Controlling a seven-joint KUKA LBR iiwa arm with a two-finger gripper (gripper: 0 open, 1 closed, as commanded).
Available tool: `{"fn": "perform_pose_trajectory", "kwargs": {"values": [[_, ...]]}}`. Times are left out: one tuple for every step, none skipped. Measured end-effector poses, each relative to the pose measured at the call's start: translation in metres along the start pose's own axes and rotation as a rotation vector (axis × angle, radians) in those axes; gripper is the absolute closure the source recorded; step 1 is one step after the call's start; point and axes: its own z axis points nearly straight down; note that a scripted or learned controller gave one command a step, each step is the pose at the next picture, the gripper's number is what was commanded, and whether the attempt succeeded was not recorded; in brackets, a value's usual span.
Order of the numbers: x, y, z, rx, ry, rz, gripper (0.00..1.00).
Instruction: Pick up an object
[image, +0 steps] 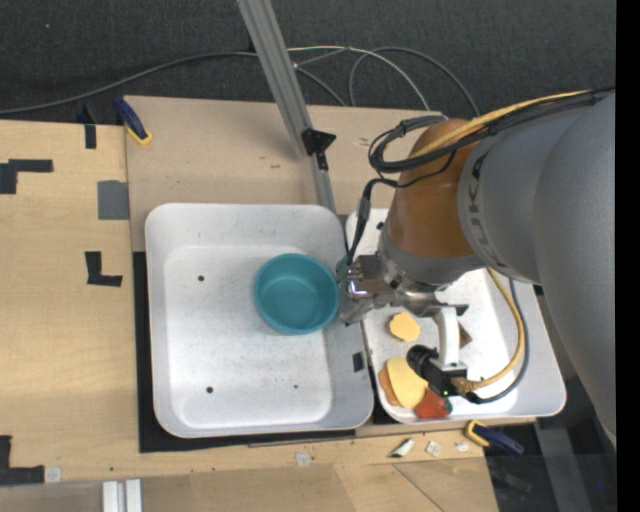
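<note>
A teal bowl (292, 293) stands upright in the left white bin (190, 250), against that bin's right side. My gripper (354, 291) hangs low over the wall between the two bins, right beside the bowl's right rim. The orange band and the grey arm cover most of it from above. In the right bin (535, 385) lie a small yellow piece (404, 327), a larger yellow-orange piece (401, 383) and a red piece (433, 406) near the front. Nothing shows between the gripper's tips.
A slanted metal post (290, 100) rises behind the left bin. Cables loop over the bench at the back. Small clips lie on the bench in front of the right bin (415, 447). The arm's bulk covers the right bin's back half.
</note>
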Motion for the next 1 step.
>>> {"fn": "perform_pose_trajectory", "kwargs": {"values": [[0.0487, 0.0038, 0.0033, -0.001, 0.000, 0.000, 1.00]]}}
